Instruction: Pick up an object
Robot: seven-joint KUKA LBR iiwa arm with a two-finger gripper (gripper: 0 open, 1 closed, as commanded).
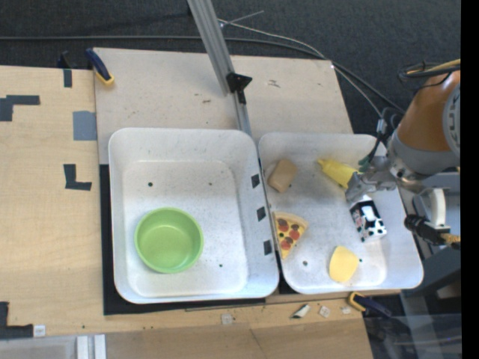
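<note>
gripper [365, 188] low in right bin [397, 271], beside yellow squeeze bottle [335, 171], above black-and-white block [367, 221]; finger state: cannot tell. pizza slice [288, 232], yellow wedge [343, 265] lie apart, leaving reach room.
</note>
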